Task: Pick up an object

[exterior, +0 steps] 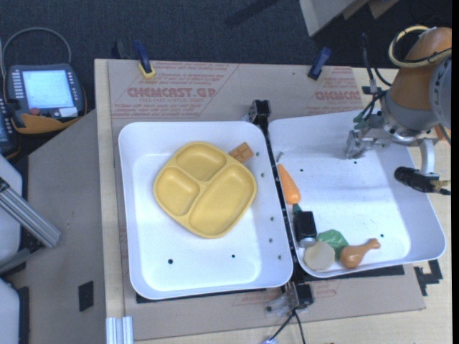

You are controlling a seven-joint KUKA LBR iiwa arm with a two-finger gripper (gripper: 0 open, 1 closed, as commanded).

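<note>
My gripper [353, 147] hangs over the far side of the right bin [401, 213], with nothing seen between its fingers. An orange carrot [288, 184] lies along that bin's left wall. A black block [305, 225] sits below the carrot. Near the front wall lie a cream round piece [320, 256], a green piece [334, 239] and a brown drumstick [358, 251]. All of these lie well to the front and left of the gripper.
The left bin [179, 264] holds a yellow divided plate [205, 189] with a small brown block [241, 152] at its far right edge. A black clamp [259, 110] sits between the bins at the back. A pendant with a screen [44, 92] lies off the bench at left.
</note>
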